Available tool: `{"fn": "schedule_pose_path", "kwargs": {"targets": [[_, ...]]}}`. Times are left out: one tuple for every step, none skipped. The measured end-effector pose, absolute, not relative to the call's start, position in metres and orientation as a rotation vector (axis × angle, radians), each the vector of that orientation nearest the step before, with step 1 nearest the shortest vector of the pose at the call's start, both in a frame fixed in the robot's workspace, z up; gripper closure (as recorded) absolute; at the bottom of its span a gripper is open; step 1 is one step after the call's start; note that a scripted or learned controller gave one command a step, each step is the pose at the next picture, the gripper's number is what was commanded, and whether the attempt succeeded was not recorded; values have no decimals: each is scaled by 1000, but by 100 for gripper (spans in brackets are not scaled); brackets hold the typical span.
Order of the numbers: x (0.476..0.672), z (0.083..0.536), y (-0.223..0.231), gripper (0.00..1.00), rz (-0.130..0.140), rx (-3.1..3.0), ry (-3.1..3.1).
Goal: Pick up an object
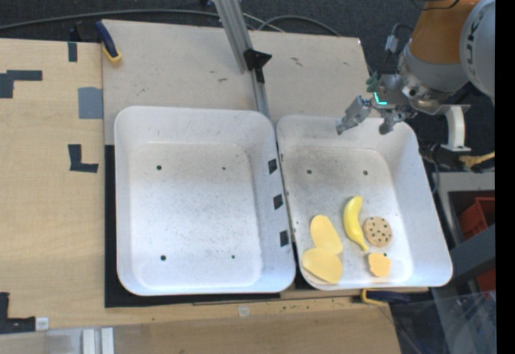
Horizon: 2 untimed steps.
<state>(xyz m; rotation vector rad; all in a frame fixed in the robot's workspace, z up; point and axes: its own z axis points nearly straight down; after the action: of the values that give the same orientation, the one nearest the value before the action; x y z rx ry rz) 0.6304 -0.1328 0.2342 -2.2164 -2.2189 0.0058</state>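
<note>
The claw (368, 117) hangs open and empty over the right bin's (418, 183) far rim, well apart from the banana (353, 222), which lies lengthwise toward the near edge.

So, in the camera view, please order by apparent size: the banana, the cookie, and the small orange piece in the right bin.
1. banana, the largest
2. cookie
3. orange piece

The cookie and the orange piece look nearly alike in size, so their order is unsure. All three lie close together, so nearness to the camera matters little.
</note>
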Motion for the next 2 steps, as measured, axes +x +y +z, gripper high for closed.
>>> {"fn": "schedule_pose_path", "kwargs": {"targets": [[631, 237, -133, 0, 2, -2218, -2223], [627, 193, -130, 0, 7, -2217, -2221]]}}
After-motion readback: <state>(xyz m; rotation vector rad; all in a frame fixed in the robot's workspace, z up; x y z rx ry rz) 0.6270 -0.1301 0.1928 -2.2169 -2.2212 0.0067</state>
